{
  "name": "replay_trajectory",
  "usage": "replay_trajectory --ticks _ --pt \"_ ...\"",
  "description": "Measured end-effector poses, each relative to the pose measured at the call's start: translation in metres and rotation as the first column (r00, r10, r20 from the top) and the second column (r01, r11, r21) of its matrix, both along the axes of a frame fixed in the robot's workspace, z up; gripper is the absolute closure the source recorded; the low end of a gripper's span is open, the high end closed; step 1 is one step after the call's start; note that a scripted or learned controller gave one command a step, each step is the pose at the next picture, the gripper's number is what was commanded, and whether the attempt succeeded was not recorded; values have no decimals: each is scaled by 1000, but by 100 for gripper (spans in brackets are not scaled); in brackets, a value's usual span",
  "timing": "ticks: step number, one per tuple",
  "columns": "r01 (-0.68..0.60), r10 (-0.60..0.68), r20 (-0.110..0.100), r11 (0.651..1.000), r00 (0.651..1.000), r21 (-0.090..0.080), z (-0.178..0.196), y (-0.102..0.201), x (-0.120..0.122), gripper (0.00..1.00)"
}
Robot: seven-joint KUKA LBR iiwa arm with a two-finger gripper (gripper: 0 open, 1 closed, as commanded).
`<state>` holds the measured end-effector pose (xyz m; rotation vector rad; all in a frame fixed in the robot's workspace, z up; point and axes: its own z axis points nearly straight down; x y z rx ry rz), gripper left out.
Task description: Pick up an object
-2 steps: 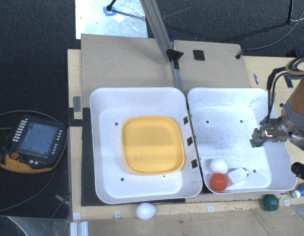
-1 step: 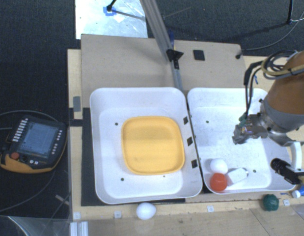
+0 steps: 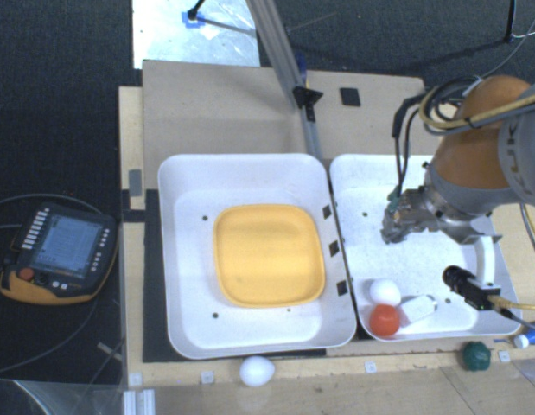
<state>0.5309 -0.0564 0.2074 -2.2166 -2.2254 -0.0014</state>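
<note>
Camera view, from above and at a slant: two white bins sit side by side on my bench. The left bin [image 3: 189,258] holds a yellow plate [image 3: 270,255], lying flat near its middle. The right bin [image 3: 366,258] holds three small things bunched in its near corner: a white ball [image 3: 385,291], a red ball [image 3: 385,320] touching it on the near side, and a white piece [image 3: 418,308] just beside both.

The arm [image 3: 483,145] reaches in from the right. Its gripper [image 3: 397,223] hangs over the bare middle of the right bin, apart from the three things. I see nothing held in it, and I cannot tell from this angle whether it is released or clenched.

Outside the bins, a white egg [image 3: 257,370] lies just below the left bin. A green ball [image 3: 476,355] lies past the right bin's near corner, and a pendant [image 3: 55,253] rests well to the left.

I judge the pick not yet made. Every object lies at rest, so the approach, the grip and the lift all remain.
</note>
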Motion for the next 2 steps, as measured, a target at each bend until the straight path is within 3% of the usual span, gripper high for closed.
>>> replay_trajectory --ticks 2 --pt "0 0 1 1000 1000 0 14 91 32 100"
